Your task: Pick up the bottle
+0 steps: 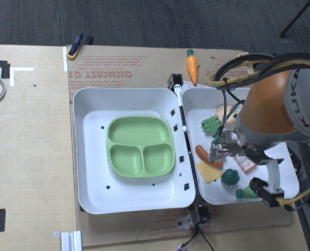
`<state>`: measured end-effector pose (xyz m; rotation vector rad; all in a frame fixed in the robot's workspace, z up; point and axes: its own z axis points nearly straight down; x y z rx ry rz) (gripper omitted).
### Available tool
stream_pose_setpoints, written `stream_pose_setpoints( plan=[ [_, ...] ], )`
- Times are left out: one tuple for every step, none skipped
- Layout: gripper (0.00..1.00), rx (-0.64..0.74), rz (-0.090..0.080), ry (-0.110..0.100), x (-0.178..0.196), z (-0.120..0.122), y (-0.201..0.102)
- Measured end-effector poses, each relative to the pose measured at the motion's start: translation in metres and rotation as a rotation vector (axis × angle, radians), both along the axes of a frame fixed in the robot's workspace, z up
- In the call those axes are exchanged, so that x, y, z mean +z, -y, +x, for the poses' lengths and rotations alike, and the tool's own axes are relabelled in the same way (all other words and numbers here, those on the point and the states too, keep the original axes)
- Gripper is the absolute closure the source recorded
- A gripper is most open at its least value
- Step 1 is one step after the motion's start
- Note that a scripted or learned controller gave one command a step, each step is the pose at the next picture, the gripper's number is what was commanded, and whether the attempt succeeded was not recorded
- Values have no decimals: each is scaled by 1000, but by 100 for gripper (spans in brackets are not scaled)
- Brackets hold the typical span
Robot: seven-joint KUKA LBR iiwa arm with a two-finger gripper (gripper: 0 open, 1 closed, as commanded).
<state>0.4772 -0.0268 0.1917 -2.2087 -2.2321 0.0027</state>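
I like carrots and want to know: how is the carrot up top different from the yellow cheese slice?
The carrot is orange with a green top; the cheese slice is pale yellow. The carrot is long, rounded and pointed; the cheese slice is flat and angular. The carrot lies on the cardboard outside the bins; the cheese slice lies inside the right bin, close by the gripper. Both look like toy food.

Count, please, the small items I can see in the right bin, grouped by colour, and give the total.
Green: 3, leafy piece, broccoli, small piece
Red: 1, sausage
Yellow: 1, cheese wedge
Cream: 1, rounded item partly under the arm
Red and white: 1, packet
Total: 7 visible; the arm may hide more.
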Motion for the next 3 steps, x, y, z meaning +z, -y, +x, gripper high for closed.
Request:
stream_pose_setpoints(
  plan=[
    [100, -91, -1, 1, 0, 0, -49],
    [100, -116, -1, 1, 0, 0, -119],
    [100, 19, -2, 0, 38, 4, -201]
  ],
)
